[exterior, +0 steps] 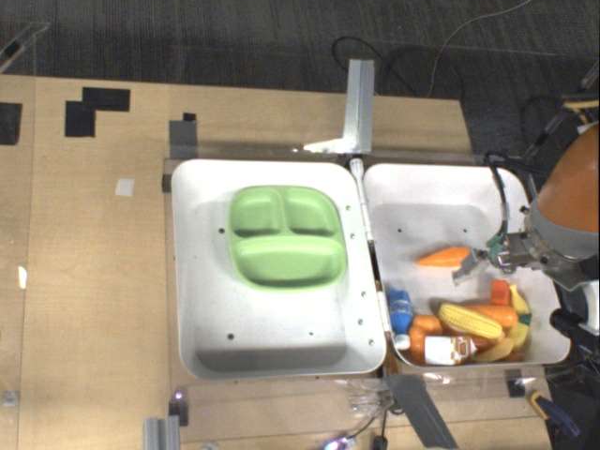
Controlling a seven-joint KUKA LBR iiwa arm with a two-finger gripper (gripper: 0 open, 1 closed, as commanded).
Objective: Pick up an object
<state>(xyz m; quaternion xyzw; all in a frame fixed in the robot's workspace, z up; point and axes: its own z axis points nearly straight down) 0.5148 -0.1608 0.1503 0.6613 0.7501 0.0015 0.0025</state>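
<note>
One carrot (pixel 442 257): orange, tapered, lying flat in right bin (pixel 422 190) | tool (pixel 478 262) beside its tip, spread open, holding nothing

Down on the pale wooden bench (pixel 84 279), two shallow white bins sit side by side, edges touching along a centre seam. The left bin (pixel 202 326) and the right bin (pixel 422 200) both rest flat on the wood. Black patches (pixel 94 109) mark the bench surface toward the far left corner, with a small pale square (pixel 125 187) lying nearer. A grey metal upright (pixel 360 106) stands just behind the seam between the bins.
</note>
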